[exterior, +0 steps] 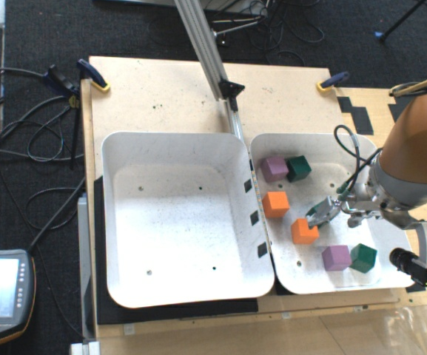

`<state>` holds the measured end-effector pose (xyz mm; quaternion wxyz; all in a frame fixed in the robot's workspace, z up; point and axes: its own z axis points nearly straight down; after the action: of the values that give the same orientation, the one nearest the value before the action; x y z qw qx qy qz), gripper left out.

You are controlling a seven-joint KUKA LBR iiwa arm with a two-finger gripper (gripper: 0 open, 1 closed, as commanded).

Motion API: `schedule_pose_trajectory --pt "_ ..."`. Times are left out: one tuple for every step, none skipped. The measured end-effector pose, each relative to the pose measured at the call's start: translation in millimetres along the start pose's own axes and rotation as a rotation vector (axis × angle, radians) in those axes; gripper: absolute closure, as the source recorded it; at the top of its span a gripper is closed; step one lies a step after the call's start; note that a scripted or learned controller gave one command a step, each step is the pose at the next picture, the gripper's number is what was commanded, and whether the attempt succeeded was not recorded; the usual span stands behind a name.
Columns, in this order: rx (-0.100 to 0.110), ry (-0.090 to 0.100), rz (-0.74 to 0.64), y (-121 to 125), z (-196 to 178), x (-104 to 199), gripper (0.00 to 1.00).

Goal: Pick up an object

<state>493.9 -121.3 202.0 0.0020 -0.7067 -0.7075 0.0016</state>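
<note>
Gripper (323, 214) low in right bin (313, 283), tip just above-right of orange cube (304, 231), near bin middle. Cube lies down-left from jaws, nearly touching. Jaws' spread: cannot tell. Second orange cube (276, 203) farther left.

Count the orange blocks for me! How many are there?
2, both in the right bin: one orange block near the divider, another just below the gripper. The arm may hide more.
</note>
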Motion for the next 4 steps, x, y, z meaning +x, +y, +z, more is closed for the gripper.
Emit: schedule_pose_trajectory --pt "-0.005 0.000 0.001 1.0 -2.2 0.1 0.00" --pt "0.000 0.000 0.003 -2.6 43.6 -6.0 0.00" --pt "-0.006 0.001 0.003 4.6 101.4 -8.8 0.00" --pt "-0.009 0.001 0.002 6.5 103.2 -9.0 0.00"
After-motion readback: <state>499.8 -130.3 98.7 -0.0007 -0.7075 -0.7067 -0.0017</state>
